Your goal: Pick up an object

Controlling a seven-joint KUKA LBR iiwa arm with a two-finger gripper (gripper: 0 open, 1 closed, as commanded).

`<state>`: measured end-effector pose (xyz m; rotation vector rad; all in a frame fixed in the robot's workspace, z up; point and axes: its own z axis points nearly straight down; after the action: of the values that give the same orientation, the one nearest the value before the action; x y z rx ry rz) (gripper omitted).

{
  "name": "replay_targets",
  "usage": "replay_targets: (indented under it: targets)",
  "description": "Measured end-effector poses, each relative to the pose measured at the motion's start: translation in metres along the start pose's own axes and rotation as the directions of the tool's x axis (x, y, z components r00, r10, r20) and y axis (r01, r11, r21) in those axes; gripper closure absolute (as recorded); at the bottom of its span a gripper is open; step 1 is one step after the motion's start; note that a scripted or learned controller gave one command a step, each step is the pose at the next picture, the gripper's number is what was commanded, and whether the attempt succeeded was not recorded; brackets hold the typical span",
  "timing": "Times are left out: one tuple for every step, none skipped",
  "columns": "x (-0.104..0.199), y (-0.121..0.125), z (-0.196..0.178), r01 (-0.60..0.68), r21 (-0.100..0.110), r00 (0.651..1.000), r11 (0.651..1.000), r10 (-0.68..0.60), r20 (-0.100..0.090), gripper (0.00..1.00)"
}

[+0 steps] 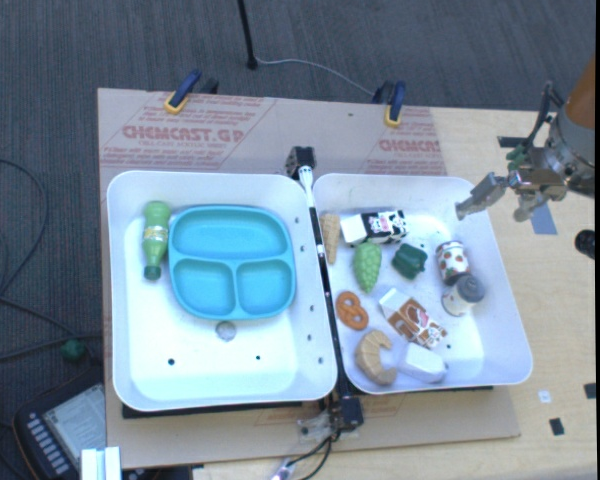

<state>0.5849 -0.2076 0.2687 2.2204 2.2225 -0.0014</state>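
The right bin (500, 268) holds several small items: a black and white toy (373, 226), a cone (330, 234), a light green leafy piece (368, 265), a dark green pepper (410, 259), a pretzel (351, 310), a bread piece (373, 354), a red and white packet (417, 323), a white block (426, 364) and two small jars (453, 261) (466, 293). My gripper (506, 202) hangs over the bin's upper right corner, above the rim. It is open and nothing sits between its fingers.
The left bin (140, 358) carries a blue divided tray (232, 263), a green bottle (156, 238) beside it and a small round grey thing (225, 331). Two clamps (184, 90) (394, 104) grip the board's far edge. A cable runs at the back.
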Motion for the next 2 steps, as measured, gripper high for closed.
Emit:
replay_targets:
  targets:
    - [-0.004,0.015,0.123,0.0,0.003,1.0,1.0,0.0,-0.001,0.0]
    - [0.042,-0.005,0.181,0.002,-0.008,1.0,1.0,-0.002,0.0,0.0]
